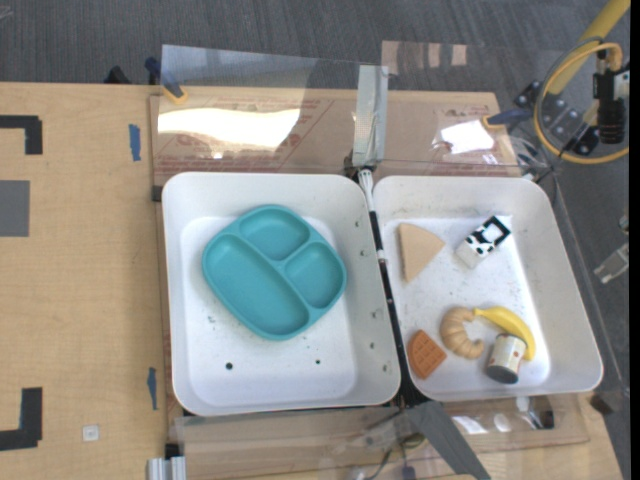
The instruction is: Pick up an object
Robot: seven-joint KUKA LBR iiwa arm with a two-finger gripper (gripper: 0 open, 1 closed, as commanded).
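In the right bin sits everything worth grabbing, so that's where the action will be. Up top lies a tan wedge, its point aimed down and left, and just beside it a small black-and-white block. Lower down there's a tight cluster: a yellow banana curving over a pale croissant, the two touching, with a little grey can tucked against the banana's lower end and an orange waffle near the bin's left wall. Over in the left bin, a teal divided plate lies flat on its own. As for the claw, I cannot tell whether it's apart or together. Since the arm comes from the right, my guess is the can and banana lie nearest its reach, the banana's long axis running left to right across that approach.
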